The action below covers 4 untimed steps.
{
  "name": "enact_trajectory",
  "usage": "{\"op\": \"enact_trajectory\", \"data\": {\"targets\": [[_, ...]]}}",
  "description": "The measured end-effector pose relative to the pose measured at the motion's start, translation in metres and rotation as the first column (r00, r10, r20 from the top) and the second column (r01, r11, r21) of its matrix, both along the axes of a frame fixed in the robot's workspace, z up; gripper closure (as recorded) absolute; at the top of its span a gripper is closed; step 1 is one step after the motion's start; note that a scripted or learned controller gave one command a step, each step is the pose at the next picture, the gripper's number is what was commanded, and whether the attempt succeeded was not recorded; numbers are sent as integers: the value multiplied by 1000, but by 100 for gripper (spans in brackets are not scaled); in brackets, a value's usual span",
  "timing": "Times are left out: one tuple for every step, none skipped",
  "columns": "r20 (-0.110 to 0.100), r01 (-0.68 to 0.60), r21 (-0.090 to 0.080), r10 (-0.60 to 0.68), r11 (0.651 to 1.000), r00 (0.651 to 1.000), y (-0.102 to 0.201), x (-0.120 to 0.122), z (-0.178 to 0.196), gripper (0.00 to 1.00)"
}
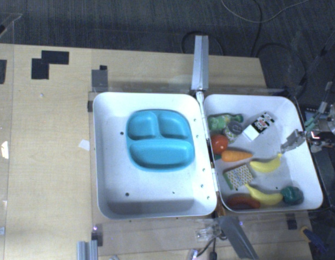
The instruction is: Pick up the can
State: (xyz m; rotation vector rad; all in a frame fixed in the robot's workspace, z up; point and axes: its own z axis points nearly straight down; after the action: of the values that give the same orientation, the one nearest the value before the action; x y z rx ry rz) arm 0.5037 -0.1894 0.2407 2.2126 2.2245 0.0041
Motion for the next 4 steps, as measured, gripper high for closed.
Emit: {"op": "enact_trajectory", "data": {"targets": [[-1, 177, 2, -177, 984, 984, 44, 108, -85, 0], [3, 191, 2, -191, 982, 982, 66, 106, -118, 0], [1, 329, 3, -329, 944, 944, 135, 145, -54, 0], [35, 348, 13, -348, 937, 937, 105, 109, -108, 0]]}}
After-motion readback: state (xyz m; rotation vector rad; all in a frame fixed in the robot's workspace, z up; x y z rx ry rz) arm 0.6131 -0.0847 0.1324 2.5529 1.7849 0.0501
